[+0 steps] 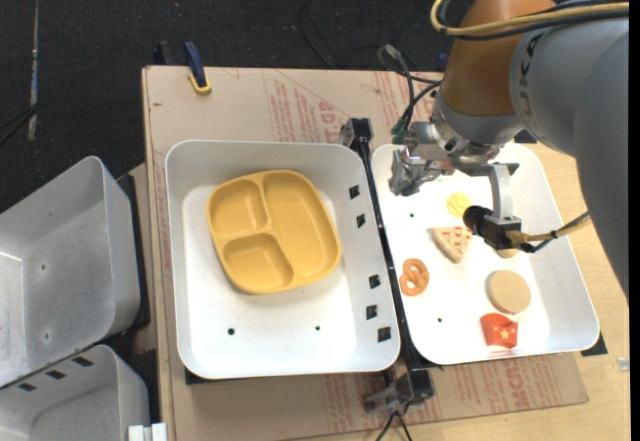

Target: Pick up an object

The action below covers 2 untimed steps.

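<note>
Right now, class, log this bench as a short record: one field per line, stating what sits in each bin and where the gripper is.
left bin: yellow divided plate
right bin: pretzel, cheese wedge, round tan piece, red piece, small yellow piece
gripper: above the right bin's upper left corner, apart from the food pieces
holding: nothing seen between its fingers
</note>
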Available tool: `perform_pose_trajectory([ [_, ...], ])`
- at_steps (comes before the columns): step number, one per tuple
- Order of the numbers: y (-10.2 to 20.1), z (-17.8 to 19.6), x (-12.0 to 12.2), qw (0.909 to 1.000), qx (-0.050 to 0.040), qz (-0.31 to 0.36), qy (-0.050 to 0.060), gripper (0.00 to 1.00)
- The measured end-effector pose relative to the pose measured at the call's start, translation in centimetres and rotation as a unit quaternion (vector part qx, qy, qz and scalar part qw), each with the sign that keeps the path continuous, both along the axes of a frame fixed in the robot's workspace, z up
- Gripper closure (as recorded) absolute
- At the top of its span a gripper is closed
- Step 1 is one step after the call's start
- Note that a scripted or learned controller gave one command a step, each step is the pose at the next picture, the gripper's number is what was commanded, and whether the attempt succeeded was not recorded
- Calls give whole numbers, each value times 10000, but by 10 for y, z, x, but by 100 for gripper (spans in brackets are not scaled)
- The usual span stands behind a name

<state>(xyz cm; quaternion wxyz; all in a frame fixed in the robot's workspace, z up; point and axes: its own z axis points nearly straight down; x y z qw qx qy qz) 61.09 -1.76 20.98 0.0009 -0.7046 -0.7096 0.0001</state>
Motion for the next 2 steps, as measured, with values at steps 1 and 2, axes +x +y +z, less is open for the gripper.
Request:
perform_pose_trajectory([
  [1,44,2,-6,10000,4,3,1,100],
  [2,102,21,-13,10000,8,10,-18,100],
])
